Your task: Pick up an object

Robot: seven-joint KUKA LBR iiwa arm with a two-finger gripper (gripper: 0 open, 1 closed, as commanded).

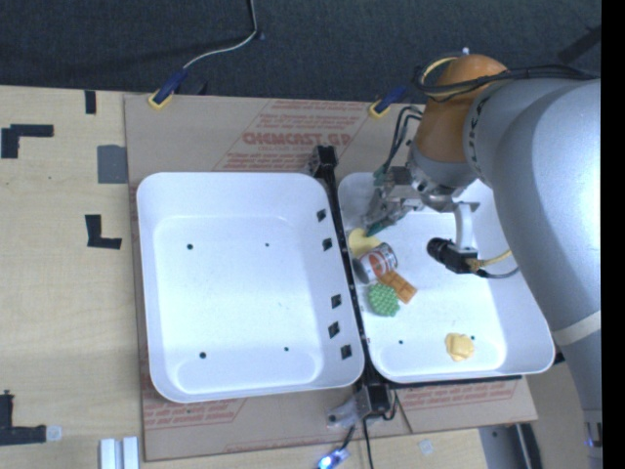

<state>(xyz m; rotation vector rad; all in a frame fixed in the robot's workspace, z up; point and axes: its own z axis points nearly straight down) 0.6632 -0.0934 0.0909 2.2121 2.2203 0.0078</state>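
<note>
Here, jar point(378, 260) just below jaws

Bright, even light; slight softness.

Claw point(376, 215) over the right bin point(508, 360), small objects point(383, 279) against its left wall.

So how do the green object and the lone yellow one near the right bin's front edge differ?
The green object is round and lies in a cluster near the divider, touching an orange piece beside a small jar. The yellow object is lumpier, paler and lies alone, apart from everything, nearer the front rim. Both are small and rest on the floor of the right bin, with the gripper on neither.
</note>
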